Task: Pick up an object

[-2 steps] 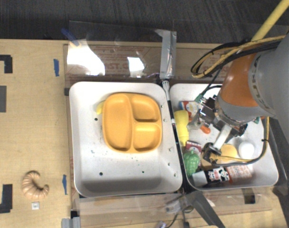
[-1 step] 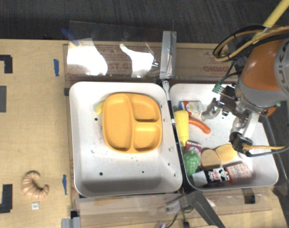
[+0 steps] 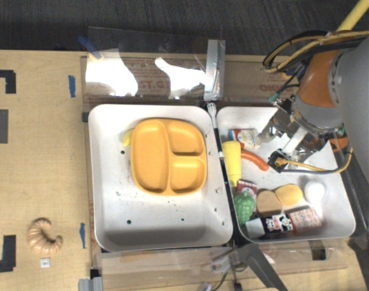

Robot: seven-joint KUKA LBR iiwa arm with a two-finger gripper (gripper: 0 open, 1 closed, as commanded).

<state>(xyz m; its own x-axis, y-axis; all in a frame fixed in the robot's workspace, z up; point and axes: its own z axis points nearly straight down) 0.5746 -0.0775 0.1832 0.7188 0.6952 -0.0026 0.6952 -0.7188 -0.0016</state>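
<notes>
Nearest the lens: bottle (image 3: 285,222) on its side along near wall of R bin (image 3: 346,218), dark label w/ white marks, too small to read. Just behind it: brown block (image 3: 268,202), tan bun (image 3: 289,193), white lump (image 3: 315,191); green item (image 3: 245,207) at the bin's L wall.

Reaching in from view R: arm (image 3: 354,80), grey, w/ orange band (image 3: 317,80) above wrist, bent down & angled toward the bins' divider. Gripper (image 3: 275,132) low over far half of R bin; open or closed: can't tell. Nothing seen held.

Readable writing: none. Red print on cardboard behind the bins, washed out by glare. Some print on packet (image 3: 243,138), illegible.

Pickable things closest to gripper: packet just to its L, near far wall; orange piece (image 3: 255,161) just below & L, beside yellow tube (image 3: 232,160) lying along the divider. Rest of R bin's things toward near wall, apart from gripper.

In L bin (image 3: 105,180): yellow divided plate (image 3: 168,156), well apart from gripper. Out on worktop (image 3: 33,162), far L: croissant-shaped toy (image 3: 45,236).
</notes>
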